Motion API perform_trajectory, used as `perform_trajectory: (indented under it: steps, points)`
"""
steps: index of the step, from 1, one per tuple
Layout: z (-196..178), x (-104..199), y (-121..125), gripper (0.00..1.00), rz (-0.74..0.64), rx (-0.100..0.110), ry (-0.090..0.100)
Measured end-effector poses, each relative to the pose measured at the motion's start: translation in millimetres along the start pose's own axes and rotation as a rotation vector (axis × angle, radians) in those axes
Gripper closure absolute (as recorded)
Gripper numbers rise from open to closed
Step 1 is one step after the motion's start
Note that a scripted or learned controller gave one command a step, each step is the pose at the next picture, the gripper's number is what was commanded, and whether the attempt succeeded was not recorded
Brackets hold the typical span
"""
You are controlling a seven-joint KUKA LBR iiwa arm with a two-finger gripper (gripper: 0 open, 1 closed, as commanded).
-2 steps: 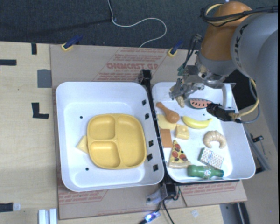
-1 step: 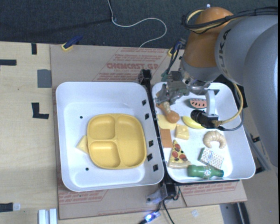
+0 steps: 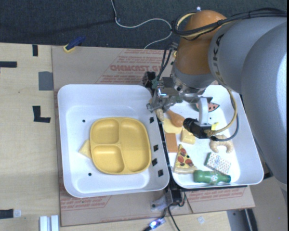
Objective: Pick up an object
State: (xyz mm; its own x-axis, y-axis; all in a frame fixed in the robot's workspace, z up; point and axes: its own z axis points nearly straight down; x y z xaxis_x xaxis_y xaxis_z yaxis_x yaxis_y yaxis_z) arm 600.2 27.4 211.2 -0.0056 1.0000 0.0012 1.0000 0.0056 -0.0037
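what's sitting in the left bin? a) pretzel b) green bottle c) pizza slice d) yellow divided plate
d: the yellow divided plate lies in the left bin, while the green bottle and pizza slice lie in the right bin.

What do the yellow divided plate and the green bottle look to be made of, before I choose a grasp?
The yellow divided plate looks like moulded plastic with a matte to satin finish: one even colour, rounded compartment ridges, soft highlights. The green bottle also looks like plastic, glossier, with a bright glint along its body, probably a toy; glass can't be ruled out from this view.
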Motion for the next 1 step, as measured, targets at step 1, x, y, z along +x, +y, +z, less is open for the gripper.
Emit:
perform_trajectory:
  steps: [1]
  points:
    - [-11.5,37.6,-8.8,1.00,0.000,-0.002,0.000]
